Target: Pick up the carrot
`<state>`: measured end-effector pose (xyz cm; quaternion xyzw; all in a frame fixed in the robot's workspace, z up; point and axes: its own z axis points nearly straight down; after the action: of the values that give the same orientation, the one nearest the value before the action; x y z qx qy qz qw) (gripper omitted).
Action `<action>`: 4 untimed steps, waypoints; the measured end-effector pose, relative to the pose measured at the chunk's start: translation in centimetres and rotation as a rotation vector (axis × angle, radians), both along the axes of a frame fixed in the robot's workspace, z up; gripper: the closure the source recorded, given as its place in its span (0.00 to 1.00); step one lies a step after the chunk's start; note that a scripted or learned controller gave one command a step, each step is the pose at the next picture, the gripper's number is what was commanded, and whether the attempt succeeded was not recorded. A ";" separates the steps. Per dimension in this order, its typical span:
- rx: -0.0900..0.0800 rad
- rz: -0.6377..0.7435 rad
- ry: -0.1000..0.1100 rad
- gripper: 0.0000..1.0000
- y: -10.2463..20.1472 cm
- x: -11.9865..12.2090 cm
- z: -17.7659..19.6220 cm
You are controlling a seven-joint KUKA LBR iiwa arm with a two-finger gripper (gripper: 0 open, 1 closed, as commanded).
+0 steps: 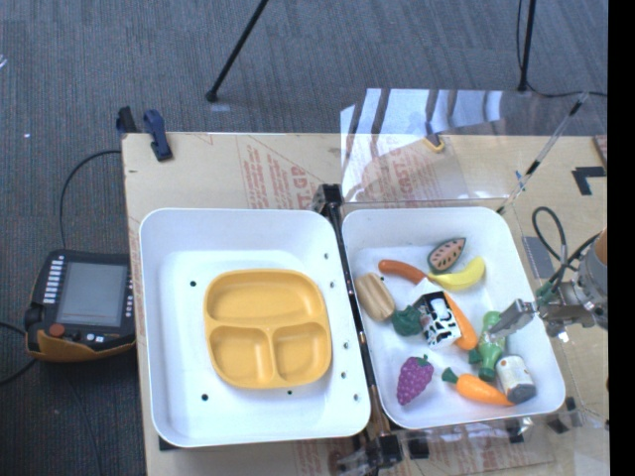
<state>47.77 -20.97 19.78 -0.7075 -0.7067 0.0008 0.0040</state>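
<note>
The carrot point(477, 388) is lying near the front edge of the right bin point(544, 271), between the purple grapes point(415, 378) and a white can point(515, 376). The end effector point(504, 322) is hanging just above and behind it, over the green toys; I cannot tell whether it is open or closed. To my eye the arm is working through the approach. Next it needs to come forward and down, straddling the carrot without catching the can.
</note>
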 end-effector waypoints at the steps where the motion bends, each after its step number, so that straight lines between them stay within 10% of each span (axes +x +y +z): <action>1: 0.002 0.086 -0.001 0.00 3.7 -0.3 -11.3; 2: 0.003 0.073 0.002 1.00 3.3 -0.4 -10.4; 3: -0.003 -0.437 0.001 1.00 8.3 2.1 -11.2; 4: -0.005 -0.701 0.000 1.00 15.5 1.1 -1.1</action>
<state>48.84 -5.48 18.70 -0.9073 -0.4205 0.0010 0.0025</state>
